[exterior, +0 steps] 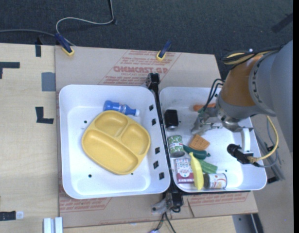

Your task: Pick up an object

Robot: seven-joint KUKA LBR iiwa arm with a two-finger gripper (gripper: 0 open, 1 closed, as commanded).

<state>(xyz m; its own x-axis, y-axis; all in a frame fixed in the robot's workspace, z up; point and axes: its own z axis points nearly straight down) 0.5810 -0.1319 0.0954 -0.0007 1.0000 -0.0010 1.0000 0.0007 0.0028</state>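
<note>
Overhead, two shallow white plastic bins side by side on a brown cardboard sheet [139, 67] printed with red lettering, held at its far edge by two yellow-and-blue clamps. Left bin [71, 144]: a round-cornered yellow plastic plate with three compartments [116, 142], lying flat near the middle, and a small blue bottle with a white cap [119, 108] on its side, just beyond the plate's far edge and touching or nearly touching it. Right bin [256, 178]: a small black boxy object [171, 118] close to the dividing wall; below it a little green-and-white patterned can [175, 145]; a flat orange wedge-shaped piece [199, 142] just beside the can; a dark green toy vegetable [202, 160] stretching toward the near side; a yellow banana-shaped toy [197, 171] lying across a red-and-white labelled packet [184, 173]; a small jar with a red label [217, 180] on its side at the near edge. Reaching in from the right, the grey arm with its orange band [237, 84], wrist lowered over the far middle of the right bin. Metal two-finger gripper [202, 122] pointing left, just above the orange wedge and right of the black object. Fingers too small and blurred to judge; cannot tell whether apart or together. Nothing plainly between them. A small orange item [198, 107] just beyond the gripper, partly hidden.
</note>
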